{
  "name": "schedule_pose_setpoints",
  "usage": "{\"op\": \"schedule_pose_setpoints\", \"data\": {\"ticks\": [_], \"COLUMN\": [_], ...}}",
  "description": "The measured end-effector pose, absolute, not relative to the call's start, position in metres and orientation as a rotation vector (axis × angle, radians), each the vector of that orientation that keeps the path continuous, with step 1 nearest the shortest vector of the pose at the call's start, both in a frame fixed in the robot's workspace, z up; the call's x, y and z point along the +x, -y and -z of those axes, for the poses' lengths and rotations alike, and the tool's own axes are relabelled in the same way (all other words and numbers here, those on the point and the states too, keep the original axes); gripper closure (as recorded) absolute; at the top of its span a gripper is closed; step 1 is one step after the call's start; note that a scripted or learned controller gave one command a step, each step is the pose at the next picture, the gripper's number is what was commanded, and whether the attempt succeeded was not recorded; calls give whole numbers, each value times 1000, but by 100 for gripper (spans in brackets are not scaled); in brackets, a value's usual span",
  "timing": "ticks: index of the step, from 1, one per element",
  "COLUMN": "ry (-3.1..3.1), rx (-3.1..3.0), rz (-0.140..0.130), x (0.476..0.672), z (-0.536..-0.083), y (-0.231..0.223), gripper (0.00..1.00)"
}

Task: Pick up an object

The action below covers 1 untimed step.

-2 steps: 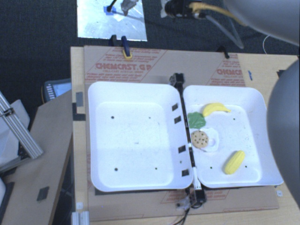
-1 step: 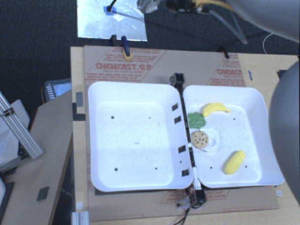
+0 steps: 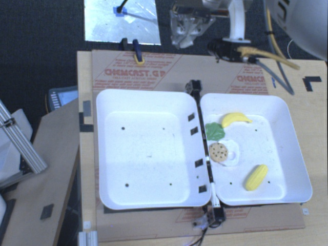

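A brown board [image 3: 154,70] with red letters lies on a light wood bench [image 3: 56,152]. The floor [image 3: 36,29] around it is dark. 1 shiny silver sheet [image 3: 120,14] lies on the floor at the top. A metal bar [image 3: 20,140] leans at the left.

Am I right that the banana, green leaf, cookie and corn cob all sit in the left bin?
No. The camera view shows the banana, green leaf, cookie and corn cob all in the right bin, not the left.
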State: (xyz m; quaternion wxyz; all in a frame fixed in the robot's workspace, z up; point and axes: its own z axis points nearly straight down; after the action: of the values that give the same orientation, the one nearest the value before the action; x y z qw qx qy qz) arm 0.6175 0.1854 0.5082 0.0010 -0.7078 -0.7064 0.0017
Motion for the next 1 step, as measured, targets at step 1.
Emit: {"op": "schedule_pose_setpoints", "data": {"ticks": [1], "ry": [2233], "rx": [-2210], "rz": [9], "x": [572], "z": [-537], "y": [-238], "gripper": [100]}}
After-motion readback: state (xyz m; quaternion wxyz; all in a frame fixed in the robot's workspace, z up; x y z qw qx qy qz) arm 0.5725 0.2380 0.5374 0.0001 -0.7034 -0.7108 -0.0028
